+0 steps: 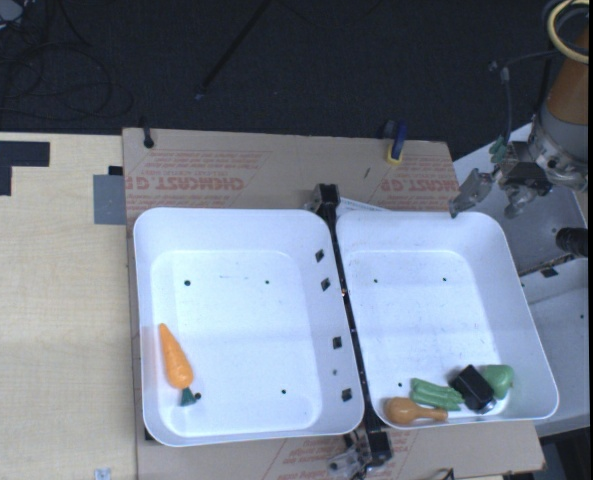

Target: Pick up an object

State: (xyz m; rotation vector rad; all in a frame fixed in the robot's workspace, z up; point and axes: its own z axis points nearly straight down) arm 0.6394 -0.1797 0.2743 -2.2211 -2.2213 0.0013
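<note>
Nearest, along the front wall of the right bin (536, 328), at about 5 o'clock of that bin: a cluster of four small things. From 9 toward 3 o'clock there: a tan pear-shaped toy (414, 411), a green pod (436, 394) touching it, a black block (473, 388) lying tilted over the pod's end, and a rounded green piece (499, 376) just beside the block. In the left bin (141, 298), at 7 o'clock near its outer wall: an orange carrot (175, 356), lengthwise near to far, with its dark green stub (188, 397) pointing at 6 o'clock. Between the two bins: a black joining strip (338, 308). Beneath both: a brown cardboard sheet (276, 173) with printed lettering, on a pale wooden bench (46, 318). At the cardboard's far edge: a blue clip (396, 143) at 12 o'clock of the right bin. Farthest, at 2 o'clock of the view, past the right bin's far corner: the gripper (491, 196), fingers spread and released, nothing between them, well apart from every toy.
</note>
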